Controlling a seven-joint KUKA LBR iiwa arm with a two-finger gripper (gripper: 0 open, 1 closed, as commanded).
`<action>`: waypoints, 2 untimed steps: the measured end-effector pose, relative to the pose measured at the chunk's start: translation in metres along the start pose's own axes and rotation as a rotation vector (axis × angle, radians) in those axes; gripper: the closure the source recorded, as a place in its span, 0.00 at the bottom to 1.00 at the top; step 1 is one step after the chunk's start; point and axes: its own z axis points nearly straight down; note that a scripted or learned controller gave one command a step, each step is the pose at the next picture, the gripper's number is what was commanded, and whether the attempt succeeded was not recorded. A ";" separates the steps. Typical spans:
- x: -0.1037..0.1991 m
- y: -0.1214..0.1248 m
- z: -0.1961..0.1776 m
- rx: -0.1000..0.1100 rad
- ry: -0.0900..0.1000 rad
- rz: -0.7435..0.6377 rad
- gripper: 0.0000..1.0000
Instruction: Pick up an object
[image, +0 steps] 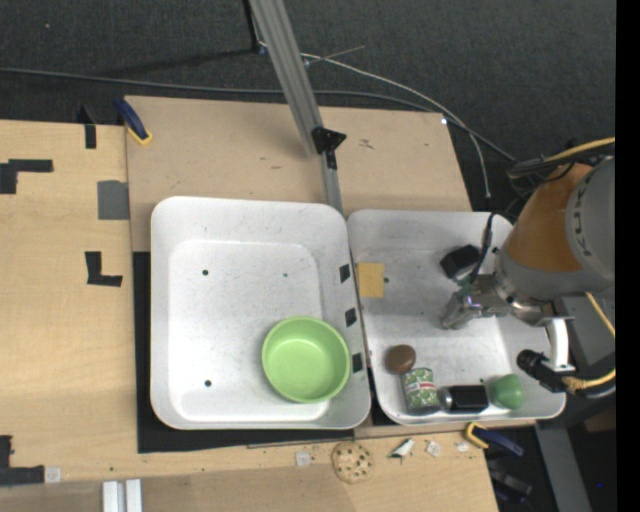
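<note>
Robotics lab test cell: plywood desk (230, 150) with black tape marks (95, 268), two white bins (170, 300), industrial arm (560, 235), loose cables (420, 100) over dark carpet.

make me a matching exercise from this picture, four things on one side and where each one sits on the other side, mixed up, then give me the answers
Things:
1. green bowl
2. small can
3. cookie
4. gripper

Places:
A. on the bench in front of the bins
B. over the floor of the right bin
C. near front corner of the left bin
D. front of the right bin, beside a brown disc

Pairs: 1-C, 2-D, 3-A, 4-B
</note>
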 end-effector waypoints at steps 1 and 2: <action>0.001 -0.001 -0.011 0.003 0.003 -0.001 1.00; 0.008 0.009 -0.065 -0.004 0.002 -0.002 1.00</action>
